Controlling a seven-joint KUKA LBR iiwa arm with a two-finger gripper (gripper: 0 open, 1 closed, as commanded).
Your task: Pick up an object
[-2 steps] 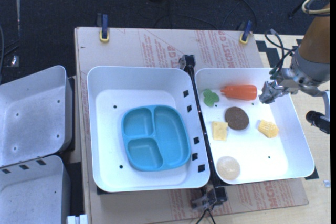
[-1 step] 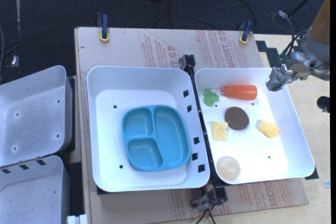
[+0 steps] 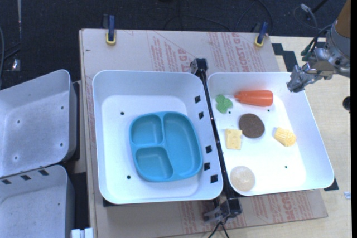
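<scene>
**Arm waited at bin's edge, food toys untouched**

Overhead, the gripper (image 3: 297, 82) hung over the far right rim of the right bin (image 3: 312, 136); whether its jaws were spread or pressed together could not be told. Inside that bin an orange carrot (image 3: 255, 98) lay at the far end, long axis running left to right, tapered tip pointing left toward a green piece (image 3: 223, 103). Nearer sat a brown disc (image 3: 251, 126), a yellow cheese wedge (image 3: 234, 139), a yellow corn-like piece (image 3: 285, 136) and a pale round piece (image 3: 242, 178). The left bin (image 3: 111, 120) held a blue divided plate (image 3: 165, 146). Red lettering on the cardboard over the bench (image 3: 167, 44) was too faint to read.
</scene>
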